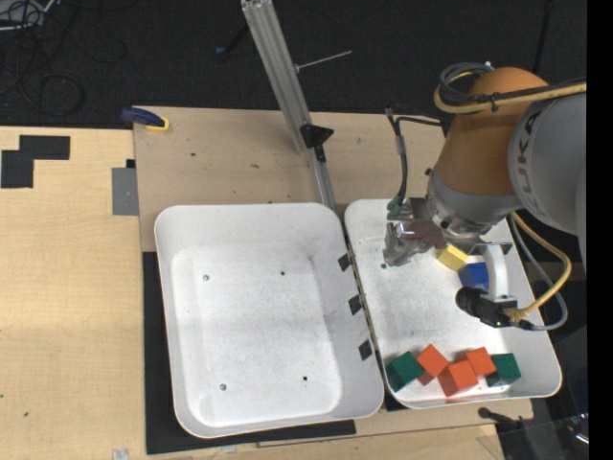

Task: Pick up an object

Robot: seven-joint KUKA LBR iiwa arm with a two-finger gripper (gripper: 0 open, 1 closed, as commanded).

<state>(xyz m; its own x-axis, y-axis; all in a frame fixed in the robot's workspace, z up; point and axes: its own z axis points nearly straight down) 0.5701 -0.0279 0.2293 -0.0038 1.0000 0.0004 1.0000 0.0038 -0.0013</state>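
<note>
- The arm (498,151), grey with a rounded orange casing, fills the upper right of the frame and reaches down over the right bin (402,305). For a clean pick it should settle on one block and come straight down over it, rather than into the packed cluster.
- The left bin (182,247), centre-left, is a shallow white tray with rounded corners and a faintly speckled, matte floor.
- The right bin is of the same smooth white make. All the candidate objects lie in it.
- The gripper (400,242) hangs over the bin's upper part, metallic and angular. Whether it is open or closed cannot be told from here.
- Green and orange blocks (455,367) crowd the bin's lower right corner, hard-edged and touching one another.
- A yellow block (452,255) and a blue block (473,275), just right of the gripper, look the easier targets.
</note>
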